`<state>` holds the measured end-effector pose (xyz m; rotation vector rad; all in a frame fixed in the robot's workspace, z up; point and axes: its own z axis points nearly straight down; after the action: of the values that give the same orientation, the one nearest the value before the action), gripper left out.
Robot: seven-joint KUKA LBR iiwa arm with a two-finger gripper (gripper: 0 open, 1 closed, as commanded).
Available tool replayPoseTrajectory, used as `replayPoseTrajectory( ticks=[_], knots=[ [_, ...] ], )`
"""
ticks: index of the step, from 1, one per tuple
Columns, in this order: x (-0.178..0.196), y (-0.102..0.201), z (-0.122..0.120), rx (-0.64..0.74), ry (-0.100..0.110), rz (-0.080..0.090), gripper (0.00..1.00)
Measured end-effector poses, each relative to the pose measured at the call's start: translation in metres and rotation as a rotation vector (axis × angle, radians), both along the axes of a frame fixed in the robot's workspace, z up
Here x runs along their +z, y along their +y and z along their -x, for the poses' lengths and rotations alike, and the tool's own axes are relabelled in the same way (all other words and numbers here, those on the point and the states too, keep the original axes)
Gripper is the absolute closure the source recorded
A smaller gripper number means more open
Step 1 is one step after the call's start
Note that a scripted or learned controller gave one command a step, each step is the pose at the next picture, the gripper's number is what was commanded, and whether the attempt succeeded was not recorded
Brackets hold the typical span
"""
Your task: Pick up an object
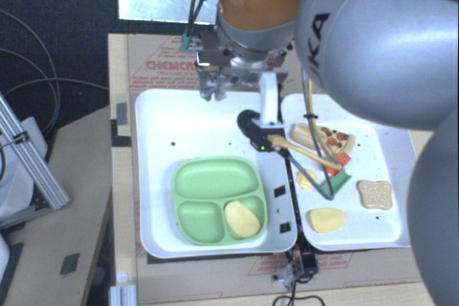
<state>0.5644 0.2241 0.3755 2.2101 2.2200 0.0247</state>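
The big grey KUKA arm (373, 32) is filling the upper right of the frame, part of its black lettering ("KA") showing on the shell. Its two-finger gripper (215, 91) is hanging over the top edge of the left white plastic bin (154, 154); honestly can't tell how it's set. A green three-compartment plastic tray (215, 179) is sitting low in that bin, with a pale yellow lumpy toy food piece (242, 218) in its lower right compartment. Red mirrored print is showing on the cardboard sheet (154, 61) under the bins, unreadable.
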Motion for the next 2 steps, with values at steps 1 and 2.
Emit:
replayPoseTrajectory(
  ticks=[1,2],
  knots=[
    [-0.184,0.009,-0.066,-0.004,0.025,0.009,1.0],
    [-0.176,-0.061,-0.106,-0.008,0.014,0.006,1.0]
  ],
)
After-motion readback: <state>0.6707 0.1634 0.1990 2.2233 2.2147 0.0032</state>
